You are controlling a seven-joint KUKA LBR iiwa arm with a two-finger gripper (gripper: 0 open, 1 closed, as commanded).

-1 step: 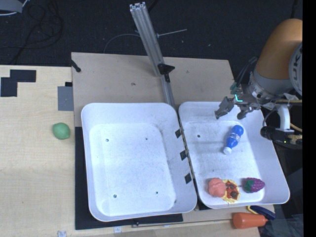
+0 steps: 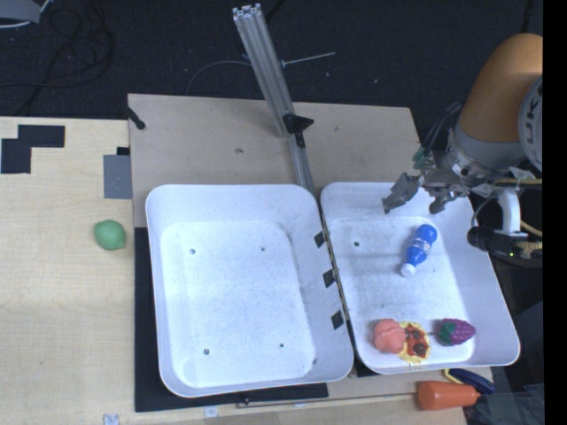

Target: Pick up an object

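My two-finger gripper (image 2: 415, 197) hangs in the upper right of the frame, over the far end of the right-hand shallow white bin (image 2: 496, 326), fingers spread apart with nothing between them. Just below it lies a small blue-and-white plastic bottle (image 2: 417, 249), tilted on its side. I judge this the approach step: next I must lower over the bottle, align across its body, then close.
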